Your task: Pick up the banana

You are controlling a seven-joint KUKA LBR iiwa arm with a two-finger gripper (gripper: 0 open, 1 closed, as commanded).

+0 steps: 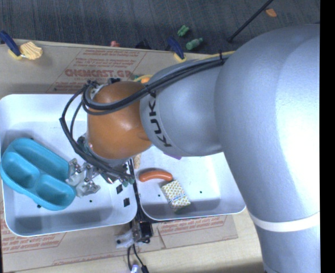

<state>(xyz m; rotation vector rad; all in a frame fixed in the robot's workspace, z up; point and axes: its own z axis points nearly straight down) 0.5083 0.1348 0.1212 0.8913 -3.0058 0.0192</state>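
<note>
Camera view: tool [82, 178] low in left bin [19, 110], beside blue tray [33, 172]; grip state cannot be told.
Banana not identifiable; only a yellow sliver [146, 79] peeks past the orange band [115, 121]. Locate it before descending. Sausage [155, 176] and patterned block [176, 194] lie in right bin [224, 206]; arm masks much.

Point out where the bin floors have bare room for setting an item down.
Bare floor: the left bin's front strip below the blue tray, and its back-left corner; the right bin's floor right of the patterned block. Crowded: around the gripper, beside the tray, and near the orange sausage-shaped item.
</note>
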